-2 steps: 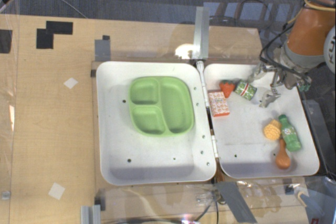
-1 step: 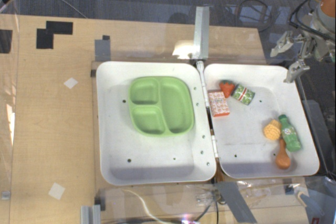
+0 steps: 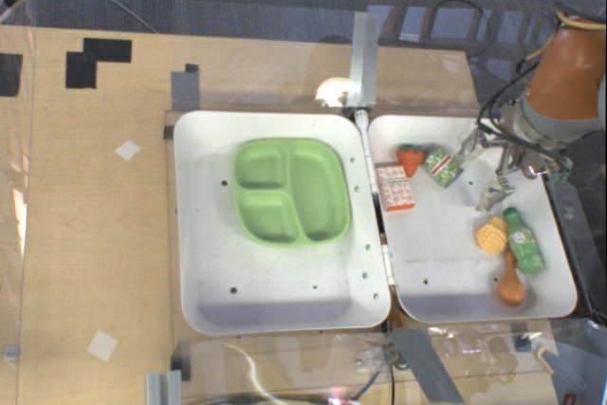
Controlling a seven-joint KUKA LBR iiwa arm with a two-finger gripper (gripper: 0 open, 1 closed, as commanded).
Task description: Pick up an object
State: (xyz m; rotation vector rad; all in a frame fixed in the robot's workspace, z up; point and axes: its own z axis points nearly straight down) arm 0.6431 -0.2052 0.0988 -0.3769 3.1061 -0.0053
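Note:
My gripper (image 3: 485, 172) hangs over the right bin (image 3: 446, 285) near its back right, fingers spread open with nothing between them. Just left of it lies a small green-and-white box (image 3: 442, 167), and next to that an orange-red toy (image 3: 410, 159). A red-and-white packet (image 3: 395, 187) rests by the bin's left wall. In front of the gripper sit a yellow corn piece (image 3: 490, 236), a green bottle (image 3: 524, 243) and an orange-brown toy (image 3: 511, 284).
The left bin (image 3: 204, 232) holds a green divided plate (image 3: 289, 191). A metal post (image 3: 364, 52) stands behind the seam between the bins. The grey arm with its orange band (image 3: 567, 76) enters from the right.

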